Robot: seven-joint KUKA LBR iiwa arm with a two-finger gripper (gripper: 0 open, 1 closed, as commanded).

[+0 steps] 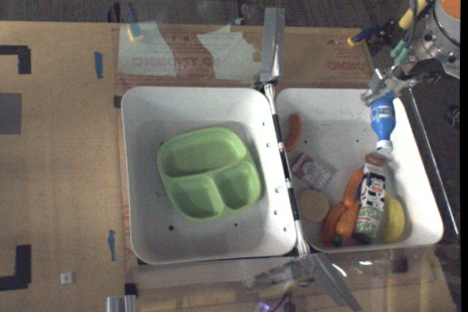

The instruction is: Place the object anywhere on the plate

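Half-hidden gripper blurs above blue bottle; grasp unclear.

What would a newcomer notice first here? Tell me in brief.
The green plate stands out, lying alone in the left bin. Next comes the cluster in the right bin: carrots, a milk carton, a banana and a sausage. At upper right, the gripper holds a blue bottle over that bin.
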